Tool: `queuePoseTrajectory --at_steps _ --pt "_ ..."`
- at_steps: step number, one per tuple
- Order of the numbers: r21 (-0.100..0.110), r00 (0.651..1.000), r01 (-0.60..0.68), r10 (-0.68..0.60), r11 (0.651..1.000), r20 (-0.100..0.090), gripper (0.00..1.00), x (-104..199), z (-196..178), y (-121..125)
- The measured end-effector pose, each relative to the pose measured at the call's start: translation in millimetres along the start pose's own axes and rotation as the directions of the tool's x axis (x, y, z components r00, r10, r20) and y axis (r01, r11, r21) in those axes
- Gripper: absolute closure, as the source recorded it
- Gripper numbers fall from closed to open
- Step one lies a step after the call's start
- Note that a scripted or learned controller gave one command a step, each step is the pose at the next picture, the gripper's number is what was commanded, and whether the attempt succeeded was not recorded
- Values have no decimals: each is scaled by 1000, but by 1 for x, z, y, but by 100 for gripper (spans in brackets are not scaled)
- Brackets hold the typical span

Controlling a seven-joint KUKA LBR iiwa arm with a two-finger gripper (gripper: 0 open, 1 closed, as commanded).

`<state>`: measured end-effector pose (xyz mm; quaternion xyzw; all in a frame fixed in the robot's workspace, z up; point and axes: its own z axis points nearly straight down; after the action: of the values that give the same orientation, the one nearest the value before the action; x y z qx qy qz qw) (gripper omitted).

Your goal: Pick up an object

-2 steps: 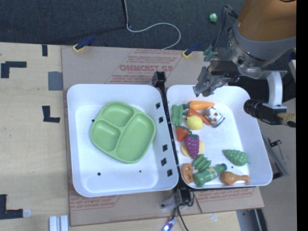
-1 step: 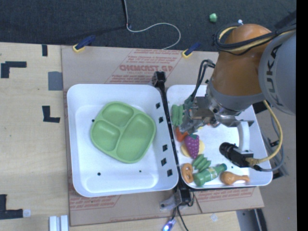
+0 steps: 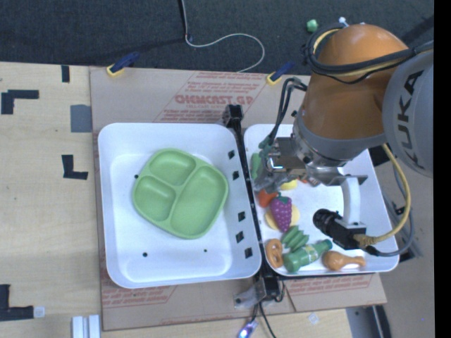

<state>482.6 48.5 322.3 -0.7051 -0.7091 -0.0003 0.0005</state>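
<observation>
My gripper (image 3: 268, 178) hangs low over the left side of the right bin (image 3: 377, 189), under the big orange and grey wrist. Just below it lies a small red toy (image 3: 266, 198), and a purple grape bunch (image 3: 280, 211) rests on a yellow piece (image 3: 292, 217). Nothing visible is held. A dark green piece (image 3: 256, 164) lies along the bin's left wall beside the gripper. Nearer the front lie a green bottle (image 3: 307, 255), a green leafy piece (image 3: 294, 237), an orange piece (image 3: 273, 252) and a tan drumstick (image 3: 343, 261). The arm hides the back of this bin.
The left bin (image 3: 113, 189) holds a light green divided plate (image 3: 181, 192). A black divider (image 3: 242, 182) runs between the two bins. Both bins stand on a cardboard sheet (image 3: 141, 94), with a white cable (image 3: 211, 41) beyond it.
</observation>
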Motion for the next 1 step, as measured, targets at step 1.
queuePoseTrajectory --at_steps 1 --pt "-6 1000 4 -4 1000 -2 100 61 -74 2"
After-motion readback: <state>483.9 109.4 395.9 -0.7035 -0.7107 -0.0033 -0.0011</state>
